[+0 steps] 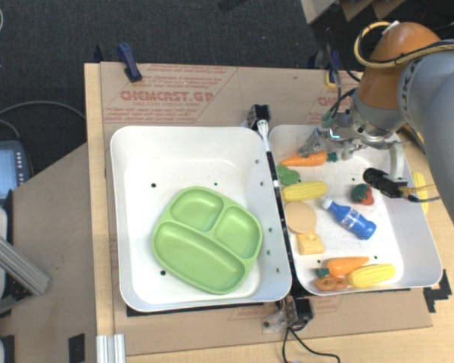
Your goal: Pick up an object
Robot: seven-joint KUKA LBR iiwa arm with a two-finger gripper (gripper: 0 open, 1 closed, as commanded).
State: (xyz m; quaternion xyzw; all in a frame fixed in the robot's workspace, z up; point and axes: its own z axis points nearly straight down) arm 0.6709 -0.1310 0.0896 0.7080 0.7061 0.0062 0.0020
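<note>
Camera view puts the carrot [304, 159] at 7 o'clock from your gripper [328, 137], long axis 3-to-9; you cannot tell whether it's clenched.

The arm [431, 82] runs off the right edge, so most of it's cut off, and it covers the right bin's [401, 240] far corner. The claw [327, 141] is a blurry tangle just above the carrot [304, 159]. No clue what the little red-and-green thing [361, 194] is, too small. Same for the orange bits [327, 283]. The blue screen [0, 174] gets clipped at the left edge.
</note>
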